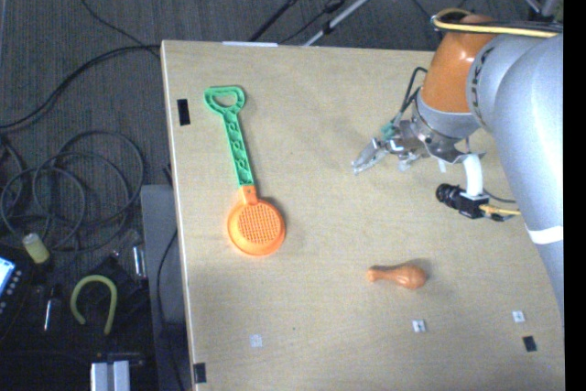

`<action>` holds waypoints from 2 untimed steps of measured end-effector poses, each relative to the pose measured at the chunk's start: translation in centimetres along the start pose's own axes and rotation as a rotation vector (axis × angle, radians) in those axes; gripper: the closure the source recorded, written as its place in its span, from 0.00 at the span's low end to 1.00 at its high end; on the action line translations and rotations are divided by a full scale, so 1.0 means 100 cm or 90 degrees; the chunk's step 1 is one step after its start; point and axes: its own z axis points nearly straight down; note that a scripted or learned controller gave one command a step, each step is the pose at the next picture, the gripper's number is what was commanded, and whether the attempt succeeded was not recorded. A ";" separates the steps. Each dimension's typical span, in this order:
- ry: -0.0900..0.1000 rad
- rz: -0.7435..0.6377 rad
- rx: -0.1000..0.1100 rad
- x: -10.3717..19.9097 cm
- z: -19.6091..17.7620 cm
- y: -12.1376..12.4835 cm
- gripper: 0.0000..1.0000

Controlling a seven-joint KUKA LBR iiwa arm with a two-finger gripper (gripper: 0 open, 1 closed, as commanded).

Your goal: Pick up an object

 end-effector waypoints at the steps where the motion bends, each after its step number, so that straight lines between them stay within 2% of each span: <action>1: -0.001 -0.052 0.000 0.050 0.000 0.027 0.00; 2: -0.002 -0.053 0.000 0.050 -0.010 0.027 1.00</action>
